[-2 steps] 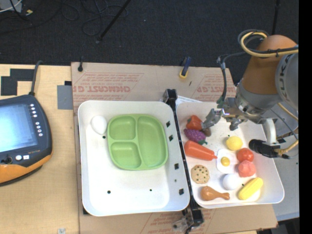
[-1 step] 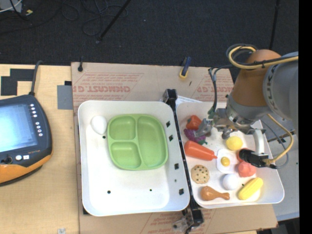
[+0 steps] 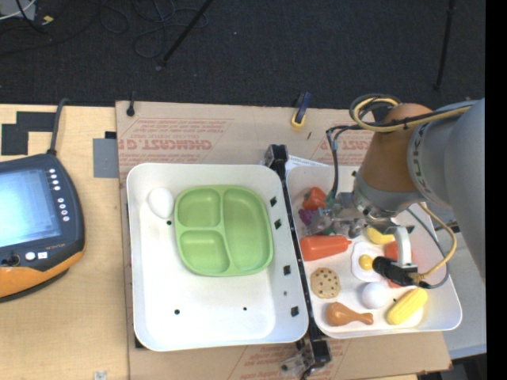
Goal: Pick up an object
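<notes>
Gripper is hanging low over the right bin, probably coming in from above because the toys are sitting packed together. Grip width: cannot tell. Carrot, the likely target, is lying at its 7 o'clock, with a cookie crowding it from 6.

a robotics lab: teach pendant on the bench, cables strewn behind.
</notes>
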Robot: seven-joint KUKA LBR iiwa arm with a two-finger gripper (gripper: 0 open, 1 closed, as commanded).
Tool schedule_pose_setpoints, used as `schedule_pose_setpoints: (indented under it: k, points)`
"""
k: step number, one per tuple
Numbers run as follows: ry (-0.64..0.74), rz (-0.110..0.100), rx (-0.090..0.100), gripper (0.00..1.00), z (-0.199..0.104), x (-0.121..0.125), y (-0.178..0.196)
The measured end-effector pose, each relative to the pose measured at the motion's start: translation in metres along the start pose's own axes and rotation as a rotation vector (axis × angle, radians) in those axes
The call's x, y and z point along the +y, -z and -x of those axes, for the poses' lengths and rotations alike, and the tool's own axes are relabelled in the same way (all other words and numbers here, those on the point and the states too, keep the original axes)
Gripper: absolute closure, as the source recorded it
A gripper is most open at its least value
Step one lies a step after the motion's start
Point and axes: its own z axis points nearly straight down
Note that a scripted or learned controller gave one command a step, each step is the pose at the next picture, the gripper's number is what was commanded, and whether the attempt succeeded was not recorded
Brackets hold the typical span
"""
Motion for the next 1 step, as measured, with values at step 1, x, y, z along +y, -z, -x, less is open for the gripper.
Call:
schedule_pose_setpoints:
  k: [1]
  points:
    - [-0.004, -0.002, 0.001, 1.0, 0.0018, -0.0002, 0.0114]
